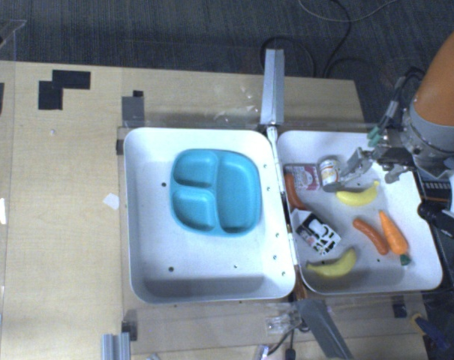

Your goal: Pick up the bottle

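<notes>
Left bin (148, 223): held a blue divided tray (215, 190) near its middle.
Right bin (422, 272): carried the loose items.
Bottle (311, 175): lay on its side at the right bin's far-left corner — metal cap (329, 172) pointing right.
Gripper (362, 162): hovered just right of the cap, fingers parted, nothing between them.
Bananas: one (359, 196) beneath the gripper, one (332, 264) by the near edge.
Carrots (384, 233): two, right of centre.
Black-and-white packet (317, 233): left side, mid-depth.
</notes>
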`<action>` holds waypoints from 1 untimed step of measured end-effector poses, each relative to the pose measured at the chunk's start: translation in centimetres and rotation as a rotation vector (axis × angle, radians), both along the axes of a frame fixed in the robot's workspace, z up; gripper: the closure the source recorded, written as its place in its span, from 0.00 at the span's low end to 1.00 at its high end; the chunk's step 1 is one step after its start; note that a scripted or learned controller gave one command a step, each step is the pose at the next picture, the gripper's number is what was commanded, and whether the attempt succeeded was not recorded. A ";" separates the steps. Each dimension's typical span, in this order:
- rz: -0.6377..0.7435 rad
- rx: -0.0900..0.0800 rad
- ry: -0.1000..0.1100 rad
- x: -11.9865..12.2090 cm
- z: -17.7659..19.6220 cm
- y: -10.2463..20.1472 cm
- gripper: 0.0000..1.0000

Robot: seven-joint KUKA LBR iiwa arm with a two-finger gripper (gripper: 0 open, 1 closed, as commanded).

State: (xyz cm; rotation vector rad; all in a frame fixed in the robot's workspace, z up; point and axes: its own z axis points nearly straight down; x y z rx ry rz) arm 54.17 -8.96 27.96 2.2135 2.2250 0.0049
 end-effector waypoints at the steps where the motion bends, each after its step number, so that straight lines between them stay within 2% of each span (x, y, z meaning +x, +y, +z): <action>1: 0.149 -0.001 -0.001 -2.7 -14.1 -2.4 0.00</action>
